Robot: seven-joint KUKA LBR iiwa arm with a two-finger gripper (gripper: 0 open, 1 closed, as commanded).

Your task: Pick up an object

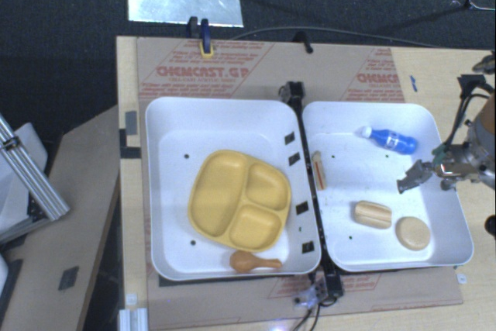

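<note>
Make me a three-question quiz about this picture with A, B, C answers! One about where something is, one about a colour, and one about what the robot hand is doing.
1. Where is the yellow tray?
A. In the left bin
B. In the right bin
C. On the floor

2. What colour is the bottle?
A. Red
B. Blue
C. Green

3. What is between the fingers of the gripper?
A. The bottle
B. The round tan disc
C. Nothing

Answers:
1. A, the tray lies flat inside the left bin, with a tan drumstick toy just below it.
2. B, the bottle is blue with a white cap and lies near the top of the right bin.
3. C, the gripper sits at the right bin's right side, apart from the round tan disc and the tan block.
</note>
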